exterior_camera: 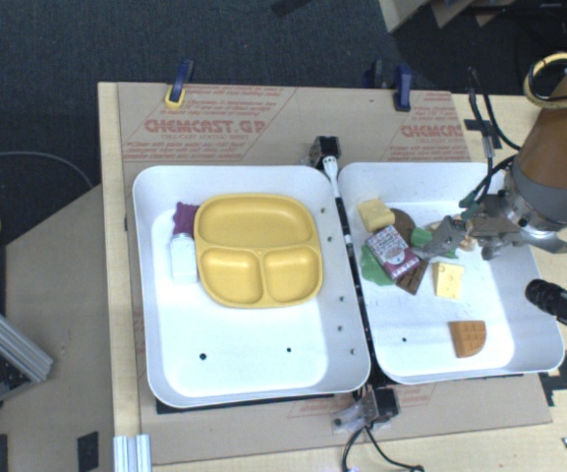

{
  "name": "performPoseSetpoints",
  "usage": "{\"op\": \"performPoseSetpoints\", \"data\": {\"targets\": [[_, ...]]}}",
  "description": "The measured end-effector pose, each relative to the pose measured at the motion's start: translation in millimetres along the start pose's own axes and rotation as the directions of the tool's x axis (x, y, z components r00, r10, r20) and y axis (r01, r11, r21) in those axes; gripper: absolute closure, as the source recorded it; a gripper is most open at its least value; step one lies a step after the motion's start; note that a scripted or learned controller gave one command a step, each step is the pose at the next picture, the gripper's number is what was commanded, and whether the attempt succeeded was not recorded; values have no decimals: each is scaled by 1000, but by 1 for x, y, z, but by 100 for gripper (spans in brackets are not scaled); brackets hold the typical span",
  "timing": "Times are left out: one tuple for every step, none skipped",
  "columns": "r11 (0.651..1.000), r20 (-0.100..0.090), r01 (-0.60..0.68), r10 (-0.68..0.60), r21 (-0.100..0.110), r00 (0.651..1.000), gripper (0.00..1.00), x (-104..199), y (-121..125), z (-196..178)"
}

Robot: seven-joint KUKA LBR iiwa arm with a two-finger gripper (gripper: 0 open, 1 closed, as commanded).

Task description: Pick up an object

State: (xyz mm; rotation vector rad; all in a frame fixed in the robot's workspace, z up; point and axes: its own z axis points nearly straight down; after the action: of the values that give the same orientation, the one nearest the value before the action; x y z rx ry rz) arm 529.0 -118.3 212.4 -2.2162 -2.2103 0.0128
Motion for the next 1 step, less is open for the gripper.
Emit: {"op": "performPoseSetpoints", "data": {"targets": [[1000, 2, 3, -3, -13, 1000, 0, 0, 3, -6]]}}
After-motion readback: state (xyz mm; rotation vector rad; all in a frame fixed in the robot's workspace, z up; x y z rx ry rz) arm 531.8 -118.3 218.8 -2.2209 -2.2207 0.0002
